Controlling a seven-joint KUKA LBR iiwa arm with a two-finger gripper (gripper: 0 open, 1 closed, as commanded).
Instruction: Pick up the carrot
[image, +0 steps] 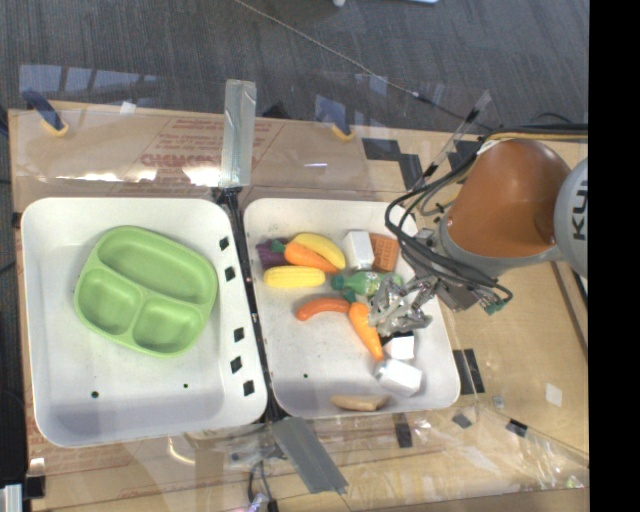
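The carrot (366, 331) lies in the right bin (300, 395), between an orange sausage (321, 308) and a white block (398, 376). The gripper (398, 312) sits right above the carrot's top end, but I cannot tell how its jaws stand. A green plate (146, 290) is in the left bin (60, 400).

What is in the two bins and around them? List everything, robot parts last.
bins: 2, white, side by side on the bench
plate: 1, green, three compartments, in the left bin
carrot: 1, orange, right bin, beside the gripper
banana: 1, yellow, right bin, top
corn: 1, yellow, below the banana
sausage: 1, orange-red, right bin, middle
white blocks: 2, right bin, lower right
tan piece: 1, right bin, bottom edge
arm: 1, grey with orange band, from the right
gripper: 1, over the right bin
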